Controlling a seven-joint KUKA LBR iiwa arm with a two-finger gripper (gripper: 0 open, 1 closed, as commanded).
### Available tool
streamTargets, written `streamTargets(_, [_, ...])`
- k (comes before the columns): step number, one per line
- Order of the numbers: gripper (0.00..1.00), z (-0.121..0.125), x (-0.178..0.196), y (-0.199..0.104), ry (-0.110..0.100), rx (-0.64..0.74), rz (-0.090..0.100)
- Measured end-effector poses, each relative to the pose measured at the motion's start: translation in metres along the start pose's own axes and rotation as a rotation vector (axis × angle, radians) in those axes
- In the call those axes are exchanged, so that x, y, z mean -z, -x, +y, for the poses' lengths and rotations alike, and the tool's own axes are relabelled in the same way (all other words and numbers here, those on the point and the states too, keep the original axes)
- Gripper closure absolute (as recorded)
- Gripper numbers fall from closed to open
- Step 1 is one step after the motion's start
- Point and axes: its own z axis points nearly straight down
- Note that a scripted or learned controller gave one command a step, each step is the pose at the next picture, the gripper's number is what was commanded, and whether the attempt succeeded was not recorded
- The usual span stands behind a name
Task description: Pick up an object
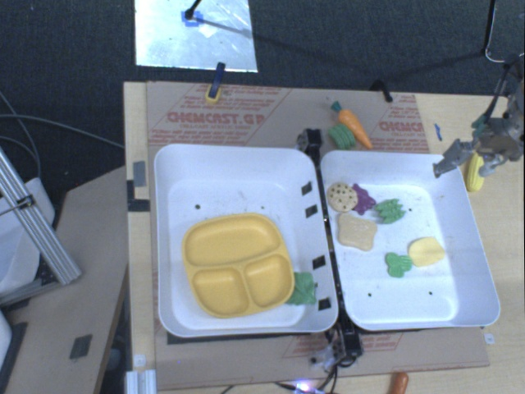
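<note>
camera view: two bins (246, 158), one yellow tray (238, 263), six small toys (358, 231); hand (469, 158) spread, pinching nothing.

a robotics lab or test bench, seen from above, not a home or kitchen. a workbench (98, 212) covered by a brown printed board (246, 109) bears two shallow white bins (246, 158) set side by side, holding plastic toy food (353, 195) and a yellow divided tray (238, 265). around it are dark carpet (66, 48), loose cables (49, 125), an aluminium frame rail (37, 224) and a shiny metal sheet (195, 23) lying on the floor.
</note>
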Motion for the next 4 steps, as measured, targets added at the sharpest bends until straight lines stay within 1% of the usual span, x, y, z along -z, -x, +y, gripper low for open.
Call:
streamTargets(1, [0.0,-0.027,-0.132,0.001,-0.011,-0.003,0.004])
streamTargets(2, [0.0,-0.123,-0.185,0.002,-0.011,-0.007,0.004])
streamTargets(3, [1.0,-0.117,-0.172,0.002,0.002,-0.002,0.0])
streamTargets(4, [1.0,-0.045,-0.183,-0.095,0.005,0.012,0.003])
